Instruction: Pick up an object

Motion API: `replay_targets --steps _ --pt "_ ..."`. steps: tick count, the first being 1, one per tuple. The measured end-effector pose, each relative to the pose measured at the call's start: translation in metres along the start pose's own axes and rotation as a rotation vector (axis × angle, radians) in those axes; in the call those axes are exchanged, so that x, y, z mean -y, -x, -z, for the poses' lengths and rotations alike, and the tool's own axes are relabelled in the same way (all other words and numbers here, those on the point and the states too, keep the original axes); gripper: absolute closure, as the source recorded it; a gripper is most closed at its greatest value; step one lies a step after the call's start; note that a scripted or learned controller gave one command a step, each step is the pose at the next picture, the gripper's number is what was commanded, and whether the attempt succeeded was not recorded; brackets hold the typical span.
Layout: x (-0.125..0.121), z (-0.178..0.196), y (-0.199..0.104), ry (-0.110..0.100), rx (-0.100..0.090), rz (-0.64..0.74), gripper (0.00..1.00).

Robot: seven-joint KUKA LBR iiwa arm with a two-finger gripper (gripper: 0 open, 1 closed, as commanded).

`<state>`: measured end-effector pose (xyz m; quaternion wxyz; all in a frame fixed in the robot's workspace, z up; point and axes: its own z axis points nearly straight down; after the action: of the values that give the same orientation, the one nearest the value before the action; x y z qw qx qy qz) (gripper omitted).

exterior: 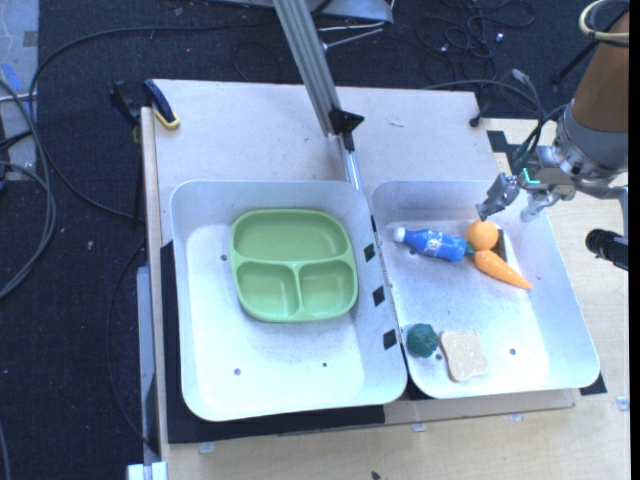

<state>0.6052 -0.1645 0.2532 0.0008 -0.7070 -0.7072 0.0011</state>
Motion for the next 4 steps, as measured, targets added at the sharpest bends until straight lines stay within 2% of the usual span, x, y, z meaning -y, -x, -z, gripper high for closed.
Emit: replay_targets --steps 1,3,4 --pt "-0.001 0.001 0.0 0.003 0.001 0.001 0.0" --pt "-0.01 -0.109 0.004 -0.002 0.0 -0.001 0.0" --pt "-0.013 -0.158 0.004 0.009 0.003 0.0 0.0"
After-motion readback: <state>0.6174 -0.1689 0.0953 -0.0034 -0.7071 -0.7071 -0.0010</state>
